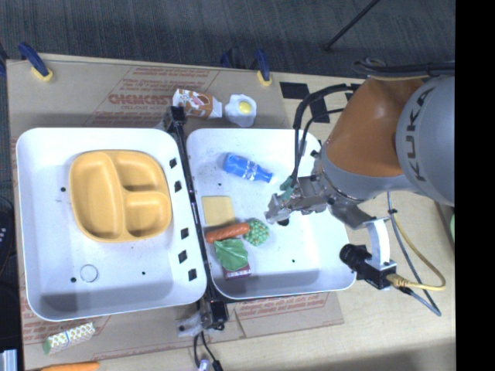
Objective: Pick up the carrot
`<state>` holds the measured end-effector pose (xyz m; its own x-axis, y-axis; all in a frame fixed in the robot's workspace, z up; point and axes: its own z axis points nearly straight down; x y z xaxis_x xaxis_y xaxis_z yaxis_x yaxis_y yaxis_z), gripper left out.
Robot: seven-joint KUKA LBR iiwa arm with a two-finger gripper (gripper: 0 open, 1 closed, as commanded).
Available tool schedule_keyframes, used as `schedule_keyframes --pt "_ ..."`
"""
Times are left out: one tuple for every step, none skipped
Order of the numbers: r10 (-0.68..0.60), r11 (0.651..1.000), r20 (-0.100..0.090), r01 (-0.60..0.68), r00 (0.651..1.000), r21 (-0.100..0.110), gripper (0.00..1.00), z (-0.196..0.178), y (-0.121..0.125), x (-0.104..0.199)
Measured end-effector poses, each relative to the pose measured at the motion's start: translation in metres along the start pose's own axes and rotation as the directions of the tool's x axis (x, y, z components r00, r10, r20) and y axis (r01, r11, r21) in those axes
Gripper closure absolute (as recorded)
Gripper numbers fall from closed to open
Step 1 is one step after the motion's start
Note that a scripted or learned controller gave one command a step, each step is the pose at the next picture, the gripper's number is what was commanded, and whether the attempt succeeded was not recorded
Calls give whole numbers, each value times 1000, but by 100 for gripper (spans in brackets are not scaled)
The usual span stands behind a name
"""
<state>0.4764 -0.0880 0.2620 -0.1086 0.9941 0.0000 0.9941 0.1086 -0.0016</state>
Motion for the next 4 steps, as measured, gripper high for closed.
schedule_keyframes --pt "373 928 -1 -373 928 6 100 71 7 79" --pt "250 968 0 -250 968 1 100 -8 6 57" --pt "29 1000 -1 -29 1000 4 100 71 9 90" --pt "124 992 -1 -124 992 1 100 1 6 54"
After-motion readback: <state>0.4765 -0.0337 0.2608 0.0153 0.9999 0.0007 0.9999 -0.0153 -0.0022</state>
